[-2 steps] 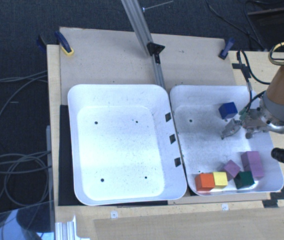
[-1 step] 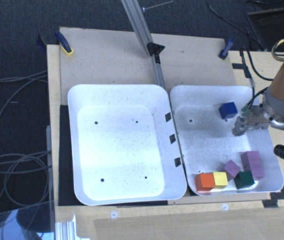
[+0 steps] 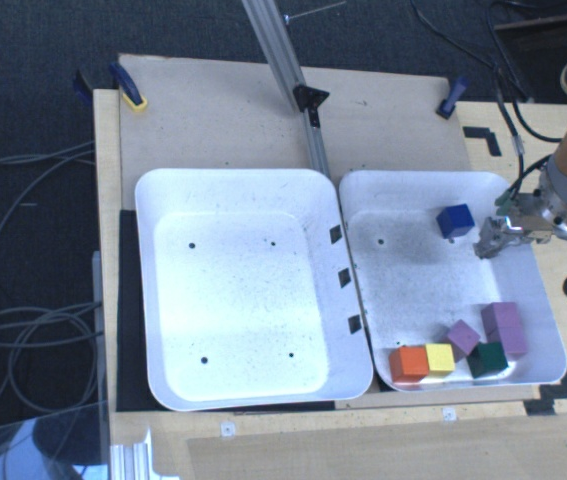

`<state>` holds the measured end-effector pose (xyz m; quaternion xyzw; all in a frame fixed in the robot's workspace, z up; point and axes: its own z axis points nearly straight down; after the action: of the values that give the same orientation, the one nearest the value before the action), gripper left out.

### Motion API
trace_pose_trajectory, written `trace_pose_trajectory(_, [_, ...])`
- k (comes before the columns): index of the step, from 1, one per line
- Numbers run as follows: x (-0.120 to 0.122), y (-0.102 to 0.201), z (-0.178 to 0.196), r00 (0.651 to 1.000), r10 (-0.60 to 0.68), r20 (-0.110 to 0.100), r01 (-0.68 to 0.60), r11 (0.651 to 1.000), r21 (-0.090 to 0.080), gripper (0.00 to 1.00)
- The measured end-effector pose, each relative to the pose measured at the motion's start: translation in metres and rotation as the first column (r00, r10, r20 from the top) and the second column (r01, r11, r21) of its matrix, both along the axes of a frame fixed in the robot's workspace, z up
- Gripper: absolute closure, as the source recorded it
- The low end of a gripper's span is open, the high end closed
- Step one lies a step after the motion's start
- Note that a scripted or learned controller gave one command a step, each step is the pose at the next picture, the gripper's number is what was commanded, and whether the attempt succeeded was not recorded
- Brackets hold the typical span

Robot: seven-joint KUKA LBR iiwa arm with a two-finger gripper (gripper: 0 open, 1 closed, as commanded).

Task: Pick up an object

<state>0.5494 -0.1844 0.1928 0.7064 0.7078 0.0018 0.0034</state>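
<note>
Along the near rim of the right-hand shallow white plastic bin [image 3: 533, 268], a cluster of small blocks lies packed together: an orange cube [image 3: 410, 362], a yellow cube [image 3: 440, 358], a dark green block [image 3: 486, 359], a small purple block [image 3: 463, 334] and a taller lilac block [image 3: 506, 326], several touching or nearly so. Farther back in that bin a single blue cube [image 3: 454, 220] sits alone on the speckled floor, and the grey two-finger gripper [image 3: 490, 241] hangs just beside it on the bin's outer side, low over the floor with nothing visible between its fingers; whether they stand wide or narrow I cannot tell, since they are too small and blurred. The blue cube looks the sensible target, being well apart from everything else, so a good try would centre the fingers squarely over it, one on each opposite flat face, and come straight down instead of grazing an edge and pushing it toward the bin wall. The crowded near corner would be harder, as fingers there could wedge against neighbours. Beside it, the left-hand white bin [image 3: 163, 268] holds nothing. Both rest on a pale wooden board [image 3: 223, 108] held by blue clamps [image 3: 128, 86], a slanted metal pole [image 3: 273, 38] rises behind, and black cables [image 3: 23, 318] trail over dark carpet [image 3: 23, 28].
</note>
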Motion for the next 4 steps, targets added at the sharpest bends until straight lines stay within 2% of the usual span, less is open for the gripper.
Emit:
trace_pose_trajectory(1, [0.011,-0.004,0.057,1.000,0.000,0.001,0.000,1.000,-0.001,1.00])
trace_pose_trajectory(2, [0.012,-0.004,0.061,1.000,0.000,-0.004,0.000,1.000,0.001,1.00])
trace_pose_trajectory(3, [0.021,0.051,0.071,1.000,0.006,-0.002,-0.006,1.000,0.003,1.00])
trace_pose_trajectory(4, [0.033,0.104,0.058,1.000,0.005,-0.009,-0.005,1.000,0.005,1.00])
